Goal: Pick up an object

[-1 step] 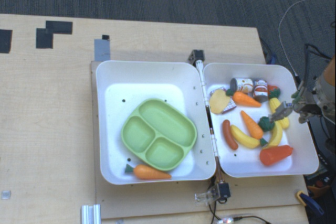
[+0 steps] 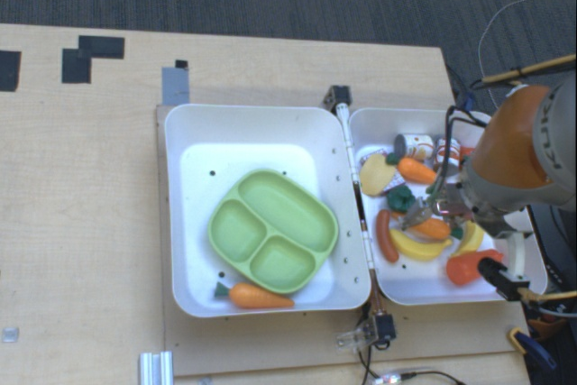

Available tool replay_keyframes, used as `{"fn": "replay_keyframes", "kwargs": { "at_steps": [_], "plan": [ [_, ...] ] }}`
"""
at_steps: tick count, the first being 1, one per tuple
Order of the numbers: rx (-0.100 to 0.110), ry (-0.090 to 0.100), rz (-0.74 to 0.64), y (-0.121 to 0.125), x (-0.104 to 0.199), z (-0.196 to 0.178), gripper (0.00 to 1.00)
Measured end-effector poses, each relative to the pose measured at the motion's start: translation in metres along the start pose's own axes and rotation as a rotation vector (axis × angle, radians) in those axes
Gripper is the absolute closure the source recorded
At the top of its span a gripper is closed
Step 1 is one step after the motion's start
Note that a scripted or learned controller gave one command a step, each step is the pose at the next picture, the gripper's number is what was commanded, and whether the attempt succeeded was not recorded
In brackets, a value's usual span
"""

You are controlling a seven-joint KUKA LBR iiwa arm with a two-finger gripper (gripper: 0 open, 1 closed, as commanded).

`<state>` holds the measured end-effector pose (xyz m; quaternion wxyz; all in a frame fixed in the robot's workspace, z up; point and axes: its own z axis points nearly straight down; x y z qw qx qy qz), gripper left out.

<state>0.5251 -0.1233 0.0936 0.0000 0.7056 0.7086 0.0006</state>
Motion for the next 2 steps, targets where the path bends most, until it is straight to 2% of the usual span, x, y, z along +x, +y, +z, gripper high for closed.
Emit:
{"fn": "replay_keyframes", "kwargs": {
  "at_steps": [1, 2],
  "plan": [
    [-0.003, 0.0, -0.001, 0.001, 0.0, -0.011, 1.0],
    [-0.002, 0.0, 0.0, -0.037, 0.067, -0.091, 1.0]
  ]
}}
